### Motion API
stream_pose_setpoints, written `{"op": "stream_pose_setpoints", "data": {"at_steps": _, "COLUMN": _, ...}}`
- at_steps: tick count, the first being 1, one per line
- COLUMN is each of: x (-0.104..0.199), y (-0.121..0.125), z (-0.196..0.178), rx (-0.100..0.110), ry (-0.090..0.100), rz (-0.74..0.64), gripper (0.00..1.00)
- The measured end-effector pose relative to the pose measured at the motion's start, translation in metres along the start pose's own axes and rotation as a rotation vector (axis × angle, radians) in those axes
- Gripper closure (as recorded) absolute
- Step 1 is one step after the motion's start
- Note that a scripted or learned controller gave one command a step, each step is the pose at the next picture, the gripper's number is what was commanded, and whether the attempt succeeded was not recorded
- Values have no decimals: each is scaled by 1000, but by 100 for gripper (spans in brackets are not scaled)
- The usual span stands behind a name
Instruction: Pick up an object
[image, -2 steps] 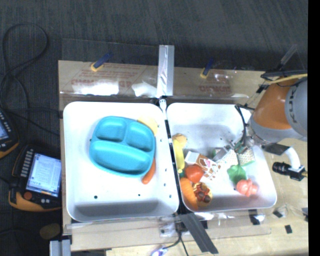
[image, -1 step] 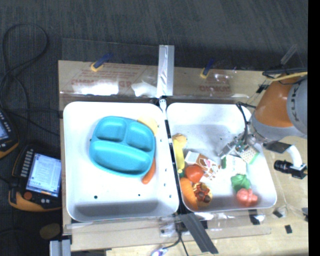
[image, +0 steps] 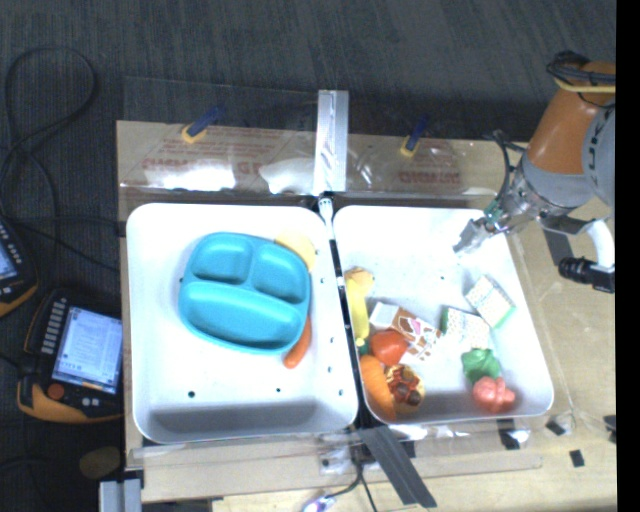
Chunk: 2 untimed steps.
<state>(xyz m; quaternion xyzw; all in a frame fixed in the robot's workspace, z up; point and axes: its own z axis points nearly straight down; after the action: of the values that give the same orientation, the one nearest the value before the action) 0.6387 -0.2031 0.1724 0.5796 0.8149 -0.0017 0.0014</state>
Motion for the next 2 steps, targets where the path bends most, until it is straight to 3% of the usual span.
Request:
{"op": "stream_pose_setpoints", "data": {"at_steps": 1, "x": 4, "y": -74, "z": 1, "rx": 2, "ry": 3, "rz": 247, "gripper": 100}}
{"op": "stream_pose_setpoints", "data": {"at_steps": 2, "x": 4, "y": -74, "z": 1, "rx": 3, "ry": 2, "rz": 247, "gripper": 0}}
